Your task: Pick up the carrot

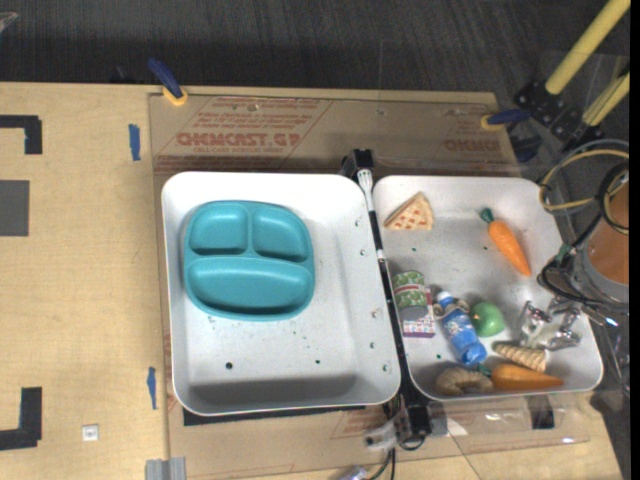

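The carrot, orange with a small green top, lies slantwise in the far right part of the right bin, touching nothing. My gripper hangs low by the bin's right wall, nearer the camera than the carrot and well apart from it. It sits just above a ribbed tan cone. The arm's orange band shows at the right edge. Nothing is seen held in the gripper.
Around the gripper lie a green ball, a blue bottle, a second orange piece and a brown lump. A can and a toast wedge lie further left. The left bin holds a teal divided plate.
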Controlling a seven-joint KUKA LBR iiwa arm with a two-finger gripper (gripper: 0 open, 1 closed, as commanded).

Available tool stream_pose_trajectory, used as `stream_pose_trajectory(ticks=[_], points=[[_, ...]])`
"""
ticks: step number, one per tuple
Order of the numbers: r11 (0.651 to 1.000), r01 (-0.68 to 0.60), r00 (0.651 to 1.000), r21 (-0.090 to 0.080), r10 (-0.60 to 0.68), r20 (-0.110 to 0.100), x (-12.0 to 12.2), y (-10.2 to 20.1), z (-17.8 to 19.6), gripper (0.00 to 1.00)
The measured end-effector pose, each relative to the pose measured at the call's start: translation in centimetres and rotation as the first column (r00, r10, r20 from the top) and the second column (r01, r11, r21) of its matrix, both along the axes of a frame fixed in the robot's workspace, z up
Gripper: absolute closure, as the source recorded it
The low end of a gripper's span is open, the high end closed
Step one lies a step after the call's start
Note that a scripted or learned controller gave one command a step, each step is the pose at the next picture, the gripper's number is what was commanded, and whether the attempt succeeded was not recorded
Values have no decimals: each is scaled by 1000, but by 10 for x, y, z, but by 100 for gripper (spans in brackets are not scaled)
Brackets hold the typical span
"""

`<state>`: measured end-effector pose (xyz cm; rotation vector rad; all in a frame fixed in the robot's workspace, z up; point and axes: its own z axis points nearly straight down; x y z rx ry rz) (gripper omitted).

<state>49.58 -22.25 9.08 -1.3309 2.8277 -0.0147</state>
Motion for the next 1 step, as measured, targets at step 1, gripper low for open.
stream_pose_trajectory(ticks=[1], points=[[972,-236,972,-2,236,-10,26,5,-1,100]])
